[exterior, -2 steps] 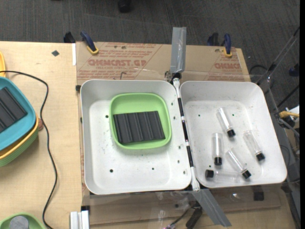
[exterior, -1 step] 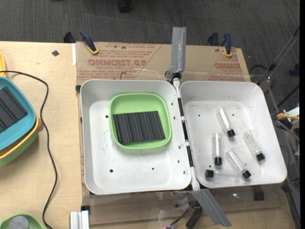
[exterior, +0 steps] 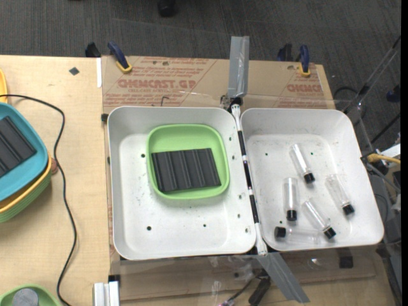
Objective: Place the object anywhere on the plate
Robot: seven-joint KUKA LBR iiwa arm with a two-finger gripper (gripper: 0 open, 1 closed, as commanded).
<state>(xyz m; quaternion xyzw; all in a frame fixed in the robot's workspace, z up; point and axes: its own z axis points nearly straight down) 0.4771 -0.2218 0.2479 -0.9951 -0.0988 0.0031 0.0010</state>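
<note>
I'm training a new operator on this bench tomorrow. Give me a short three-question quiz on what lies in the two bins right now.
1. True or false: the green plate sits in the left bin.
2. Which of these lies on the plate? A) a clear tube B) a dark ribbed mat C) a blue clamp
3. Fill in: the clear tubes with black caps, such as this tube, lie in the ____ bin.

Key
1. True.
2. B: the dark ribbed mat covers the plate's middle.
3. Right: four tubes lie loose on the floor of the right bin, with a small black cap near its front corner.
</note>
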